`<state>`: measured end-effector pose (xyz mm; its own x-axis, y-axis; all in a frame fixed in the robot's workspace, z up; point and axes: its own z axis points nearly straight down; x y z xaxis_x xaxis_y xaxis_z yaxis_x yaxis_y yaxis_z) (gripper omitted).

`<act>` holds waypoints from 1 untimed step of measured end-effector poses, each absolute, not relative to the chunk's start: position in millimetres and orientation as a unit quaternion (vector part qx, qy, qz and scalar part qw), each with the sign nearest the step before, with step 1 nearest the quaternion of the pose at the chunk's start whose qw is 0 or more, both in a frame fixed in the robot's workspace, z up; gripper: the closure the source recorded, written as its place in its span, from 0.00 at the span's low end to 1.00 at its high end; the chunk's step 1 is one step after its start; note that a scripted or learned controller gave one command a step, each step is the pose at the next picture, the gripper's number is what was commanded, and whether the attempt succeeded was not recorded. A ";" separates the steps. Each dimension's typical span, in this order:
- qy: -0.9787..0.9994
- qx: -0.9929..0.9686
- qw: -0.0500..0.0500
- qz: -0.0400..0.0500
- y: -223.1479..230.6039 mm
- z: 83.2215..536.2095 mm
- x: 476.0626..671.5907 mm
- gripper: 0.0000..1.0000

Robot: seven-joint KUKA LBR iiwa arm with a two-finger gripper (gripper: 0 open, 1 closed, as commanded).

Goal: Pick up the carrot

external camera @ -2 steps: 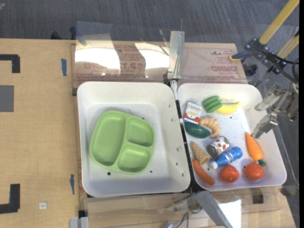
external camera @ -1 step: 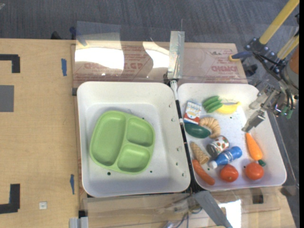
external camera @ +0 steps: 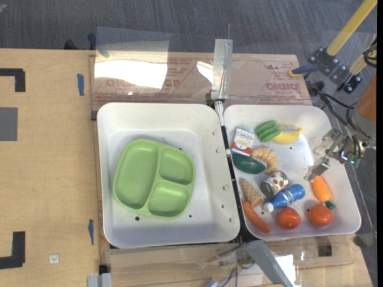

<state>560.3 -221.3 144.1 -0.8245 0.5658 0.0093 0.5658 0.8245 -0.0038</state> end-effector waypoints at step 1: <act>-0.939 -0.344 -0.004 0.000 -222.8 96.2 548.6 0.00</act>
